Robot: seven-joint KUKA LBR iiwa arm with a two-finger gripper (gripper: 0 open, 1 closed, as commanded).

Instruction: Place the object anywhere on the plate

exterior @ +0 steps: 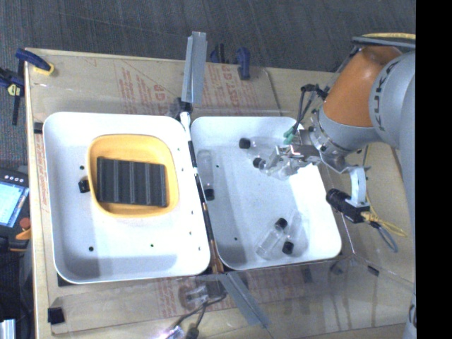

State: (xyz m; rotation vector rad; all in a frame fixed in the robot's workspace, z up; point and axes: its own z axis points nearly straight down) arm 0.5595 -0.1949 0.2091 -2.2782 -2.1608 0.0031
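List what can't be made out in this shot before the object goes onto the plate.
- Gripper: in the camera view it blends with clear objects in the right bin, so its state and any grasp are unreadable.
- Clear vials near the bin's lower corner: transparent against white, outlines faint; how many cannot be told.
- Plate in the left bin: its dark ridged centre is too blurred to identify.
- Arm: cut off by the frame's right side.

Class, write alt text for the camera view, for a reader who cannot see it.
A grey and orange robot arm reaches from the right over the right white bin, which holds small clear bottles. The left white bin holds a yellow plate with a dark ridged centre.
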